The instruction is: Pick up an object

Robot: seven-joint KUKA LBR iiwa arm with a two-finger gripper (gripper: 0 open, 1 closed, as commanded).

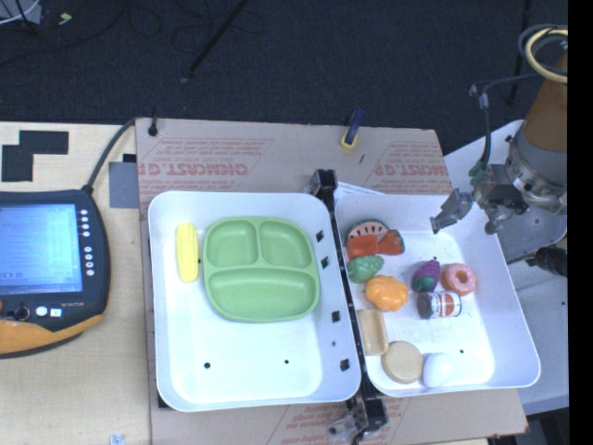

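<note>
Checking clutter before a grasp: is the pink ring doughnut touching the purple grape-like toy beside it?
Apart. The camera view shows a thin strip of white bin floor between the pink ring doughnut and the purple grape-like toy in the right white bin.

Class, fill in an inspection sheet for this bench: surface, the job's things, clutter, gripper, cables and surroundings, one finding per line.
Surface: cardboard-covered bench bearing a left white bin and a right white bin side by side.
Job's things: in the right bin, a watermelon slice, green vegetable, orange fruit, purple fruit, pink doughnut, small can, round biscuit and white egg.
Clutter: the left bin holds a green divided plate and a yellow corn cob beside it.
Gripper: gripper above the right bin's far right corner, holding nothing visible.
Cables: black cable running to the teach pendant.
Surroundings: dark floor behind the bench.
</note>
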